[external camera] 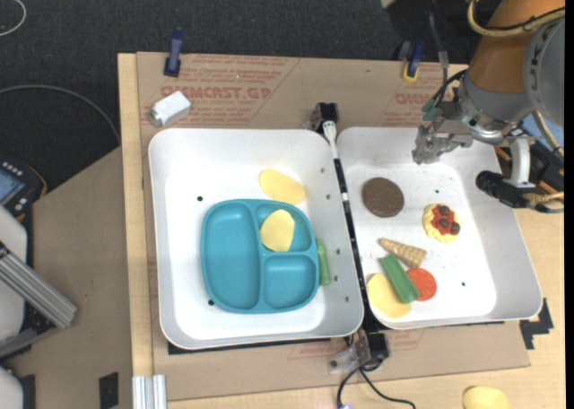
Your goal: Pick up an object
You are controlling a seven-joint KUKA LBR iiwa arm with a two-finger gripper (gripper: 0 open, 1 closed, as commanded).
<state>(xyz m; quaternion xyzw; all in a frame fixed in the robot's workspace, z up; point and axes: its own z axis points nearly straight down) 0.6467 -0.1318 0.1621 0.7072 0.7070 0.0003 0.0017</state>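
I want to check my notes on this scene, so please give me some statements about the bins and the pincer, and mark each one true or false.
1. The blue divided tray lies in the left bin. True.
2. The brown round cookie lies in the left bin. False: it lies in the right bin.
3. A yellow piece rests on the blue divided tray. True.
4. The pincer holds the tart with red fruit. False: the tart lies on the bin floor, apart from the pincer, which is above the right bin's far edge.
5. The green piece lies beside an orange-red round piece. True.
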